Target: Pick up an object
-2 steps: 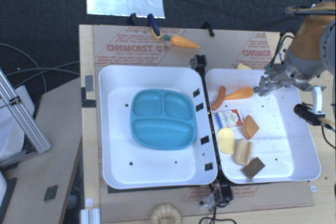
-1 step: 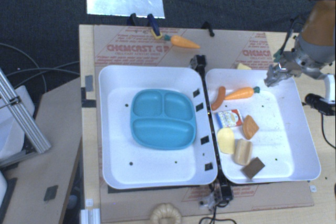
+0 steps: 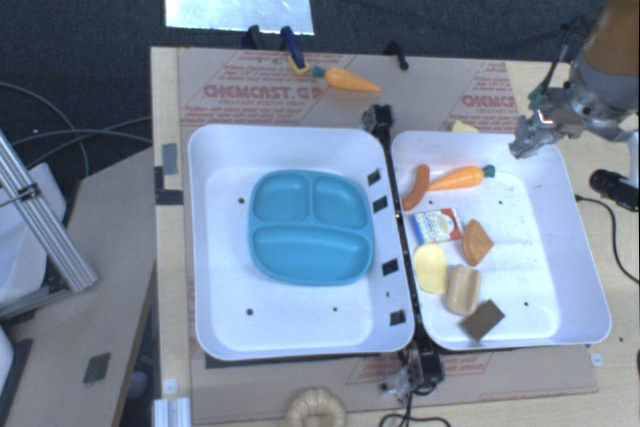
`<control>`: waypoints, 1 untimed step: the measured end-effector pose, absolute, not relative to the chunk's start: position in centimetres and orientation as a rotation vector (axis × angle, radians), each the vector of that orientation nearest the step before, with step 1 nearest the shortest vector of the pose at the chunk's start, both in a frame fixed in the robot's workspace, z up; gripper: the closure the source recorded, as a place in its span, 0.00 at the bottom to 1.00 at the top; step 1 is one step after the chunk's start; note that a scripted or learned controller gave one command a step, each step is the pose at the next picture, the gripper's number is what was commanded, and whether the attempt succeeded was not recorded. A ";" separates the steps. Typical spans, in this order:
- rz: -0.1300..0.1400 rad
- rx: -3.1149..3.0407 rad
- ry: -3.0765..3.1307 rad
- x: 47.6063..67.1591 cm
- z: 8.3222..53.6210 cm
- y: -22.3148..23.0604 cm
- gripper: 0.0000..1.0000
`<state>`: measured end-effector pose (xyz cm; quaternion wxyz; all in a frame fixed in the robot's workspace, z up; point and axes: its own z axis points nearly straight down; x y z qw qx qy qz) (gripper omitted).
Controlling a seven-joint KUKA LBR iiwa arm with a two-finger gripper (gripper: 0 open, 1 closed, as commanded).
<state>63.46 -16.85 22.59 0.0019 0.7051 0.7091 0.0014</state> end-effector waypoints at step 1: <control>0.005 2.210 2.232 63.3 23.4 -11.4 1.00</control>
